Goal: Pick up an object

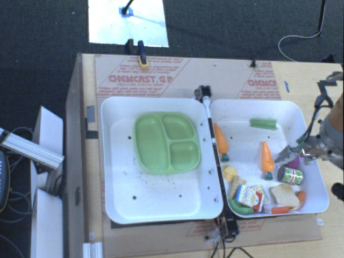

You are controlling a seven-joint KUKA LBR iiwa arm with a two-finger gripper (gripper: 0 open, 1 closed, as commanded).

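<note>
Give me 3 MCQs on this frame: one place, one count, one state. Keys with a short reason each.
1. Where does the green divided plate lie?
A. In the left bin
B. In the right bin
C. On the floor

2. How many orange toy carrots lie apart from the pile in the right bin?
A. None
B. Two
C. Five

3. How does the small can lie?
A. Upright on the green plate
B. On its side, near the claw
C. Stacked on the bread slice

Key:
1 A: the plate sits in the middle of the left bin, alone.
2 B: one carrot lies by the divider, another carrot lies mid-bin.
3 B: the can lies tipped over on the bin floor just below the claw, beside the bread slice, not on it.
</note>
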